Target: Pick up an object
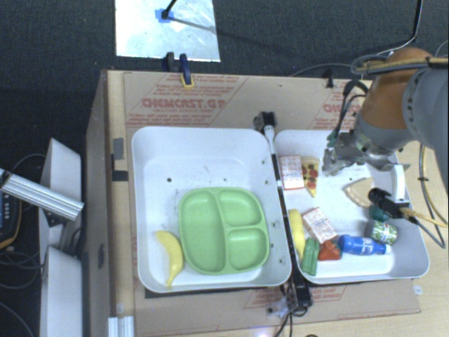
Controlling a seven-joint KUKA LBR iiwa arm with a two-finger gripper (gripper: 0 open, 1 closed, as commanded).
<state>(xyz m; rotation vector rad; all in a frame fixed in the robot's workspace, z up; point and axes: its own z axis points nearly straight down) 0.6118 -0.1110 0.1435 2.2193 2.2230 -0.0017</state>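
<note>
On the worktop (pixel 210 97), the left bin (pixel 151 153) holds a green divided plate (pixel 223 230) and a banana (pixel 170 255). The right bin (pixel 414 255) holds packets, a pizza slice (pixel 309 175), a blue bottle (pixel 363 245) and a can (pixel 384 232). The tool (pixel 335 159) hangs over this bin's far part, just beside the pizza slice; I cannot tell its state.

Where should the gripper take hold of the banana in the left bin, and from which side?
Grip the banana near its thick middle, coming straight down from above. It lies flat and curved between the green plate and the bin wall, so the fingers should close across its narrow width, probably turned to avoid both.
</note>
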